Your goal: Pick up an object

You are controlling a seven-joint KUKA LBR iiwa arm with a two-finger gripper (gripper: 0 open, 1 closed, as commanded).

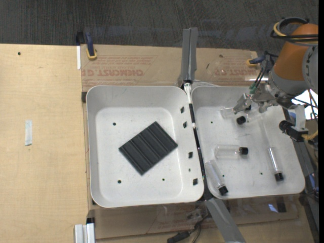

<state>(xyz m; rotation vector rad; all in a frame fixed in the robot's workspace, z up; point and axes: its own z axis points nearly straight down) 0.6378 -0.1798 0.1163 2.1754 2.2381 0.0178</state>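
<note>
Broadly, the tan surface (40,135) takes up the left and carries two shallow white bins set side by side, their inner rims touching along a grey divider. The left bin (101,97) holds one thing, a dark ribbed rectangular panel (148,147) lying flat and turned at a diagonal near the bin's middle. The right bin (293,184) holds several clear tubes with black caps. From the right the grey arm (293,59) with its orange band reaches over the far right corner of that bin, and its gripper (251,101) hangs low over the bin's far part. Whether the gripper is spread or pressed together I cannot tell, since it blurs into the clear plastic beneath it. Just under it lies one clear tube (234,113), its black cap toward the near side, too close to the gripper to say whether they touch. A second tube (231,151) lies crosswise near the bin's middle, cap to the right. A third tube (216,176) rests along the left wall at the near corner, cap toward the near rim. A thinner fourth tube (274,163) lies lengthwise by the right side, well apart from the others.
</note>
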